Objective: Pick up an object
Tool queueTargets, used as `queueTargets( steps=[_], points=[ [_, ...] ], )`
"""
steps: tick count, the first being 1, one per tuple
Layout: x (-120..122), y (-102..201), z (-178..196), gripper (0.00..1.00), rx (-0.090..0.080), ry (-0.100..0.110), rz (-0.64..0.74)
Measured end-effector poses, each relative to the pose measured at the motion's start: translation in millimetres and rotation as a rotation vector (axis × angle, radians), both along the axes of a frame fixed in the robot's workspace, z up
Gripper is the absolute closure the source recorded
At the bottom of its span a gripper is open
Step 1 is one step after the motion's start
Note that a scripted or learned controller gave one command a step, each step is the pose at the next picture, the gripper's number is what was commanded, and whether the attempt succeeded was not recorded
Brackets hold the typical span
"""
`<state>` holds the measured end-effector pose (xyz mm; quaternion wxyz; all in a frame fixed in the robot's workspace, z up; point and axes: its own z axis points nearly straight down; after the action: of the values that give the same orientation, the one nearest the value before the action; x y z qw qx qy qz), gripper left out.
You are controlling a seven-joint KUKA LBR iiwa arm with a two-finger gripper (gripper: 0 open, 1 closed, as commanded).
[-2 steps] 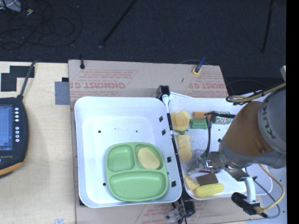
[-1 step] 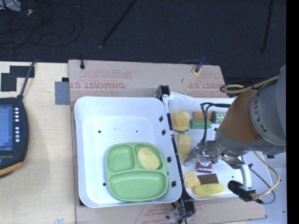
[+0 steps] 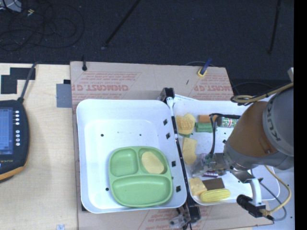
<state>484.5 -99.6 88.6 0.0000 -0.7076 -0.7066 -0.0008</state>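
Note:
The right bin [image 3: 225, 201] holds several small objects: a yellow lumpy piece [image 3: 185, 123], a green block [image 3: 204, 127] with an orange piece [image 3: 205, 118] behind it, a pale yellow block [image 3: 189, 150], a brown block [image 3: 212, 184], a corn cob [image 3: 214, 194] and a yellow chunk [image 3: 196, 184]. My gripper [image 3: 207, 163] hangs low in this bin, between the pale yellow block and the brown block. The grey arm [image 3: 259, 133] with its orange band hides the bin's right half.
The left bin [image 3: 96, 114] carries a green divided plate [image 3: 140, 176] with a yellow item [image 3: 153, 162] in its upper right compartment. A divider [image 3: 173, 147] runs between the two bins. A teach pendant [image 3: 12, 138] lies on the bench at far left.

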Motion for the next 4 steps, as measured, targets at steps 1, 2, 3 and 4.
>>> queueTargets(
  steps=[1,2,3,4],
  points=[
    [-8,16,0,0.0,-0.002,0.0,0.001],
    [-8,1,0,0.0,0.002,0.002,0.001],
    [14,-4,-1,0.0,0.002,0.006,0.003],
    [14,-4,10,1.0,0.003,0.005,0.003]
  ],
)
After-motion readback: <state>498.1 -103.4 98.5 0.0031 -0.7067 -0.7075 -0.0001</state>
